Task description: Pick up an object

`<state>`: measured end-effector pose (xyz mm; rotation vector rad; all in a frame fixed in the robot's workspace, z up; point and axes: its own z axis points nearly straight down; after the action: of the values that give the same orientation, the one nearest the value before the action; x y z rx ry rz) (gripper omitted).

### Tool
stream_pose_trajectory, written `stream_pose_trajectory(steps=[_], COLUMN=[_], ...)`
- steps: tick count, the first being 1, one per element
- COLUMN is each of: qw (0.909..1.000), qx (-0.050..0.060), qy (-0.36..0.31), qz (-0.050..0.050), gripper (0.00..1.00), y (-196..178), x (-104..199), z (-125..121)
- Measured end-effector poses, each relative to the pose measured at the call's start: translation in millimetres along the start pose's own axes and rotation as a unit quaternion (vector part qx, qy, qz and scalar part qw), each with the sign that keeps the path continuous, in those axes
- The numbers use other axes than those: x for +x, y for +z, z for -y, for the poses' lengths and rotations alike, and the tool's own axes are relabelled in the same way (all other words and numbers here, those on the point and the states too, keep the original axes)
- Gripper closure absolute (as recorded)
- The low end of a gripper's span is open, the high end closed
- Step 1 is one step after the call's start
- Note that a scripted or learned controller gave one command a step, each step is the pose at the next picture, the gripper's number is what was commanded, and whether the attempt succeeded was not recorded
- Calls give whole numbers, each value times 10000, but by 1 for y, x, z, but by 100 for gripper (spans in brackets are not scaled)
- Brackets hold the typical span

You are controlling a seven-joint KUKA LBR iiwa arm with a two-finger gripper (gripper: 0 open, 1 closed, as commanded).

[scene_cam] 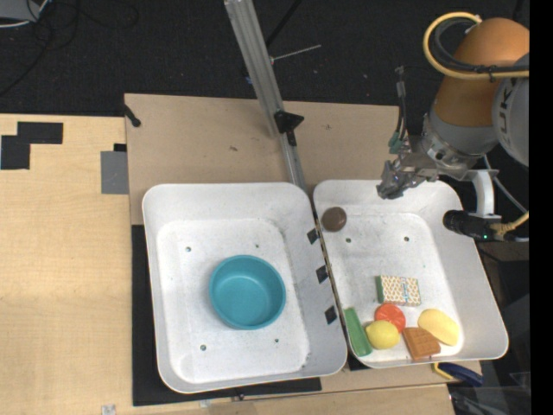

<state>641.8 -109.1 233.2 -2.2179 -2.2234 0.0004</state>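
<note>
The gripper (393, 186) hangs over the far edge of the right bin (449, 258), with nothing visible between its fingers. A small brown ball (333, 220) lies in that bin's far left corner, left of and a little nearer than the gripper. At the bin's near end sit a patterned block (398, 289), a red piece (390, 315), a yellow lemon-like piece (383, 335), a green stick (357, 331), a brown block (421, 343) and a yellow oval piece (439, 325).
The left bin (173, 232) holds a teal bowl (248, 291). A metal rail (263, 76) slants down from the back to where the bins meet. Black clips (318, 253) mark the divider between the bins.
</note>
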Motion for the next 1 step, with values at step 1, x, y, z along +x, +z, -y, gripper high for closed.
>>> stream_pose_trajectory(steps=[1], qw=[10000], qx=[1], qy=[-5], qz=[-3], gripper=[100], y=[11], x=[54], z=[-1])
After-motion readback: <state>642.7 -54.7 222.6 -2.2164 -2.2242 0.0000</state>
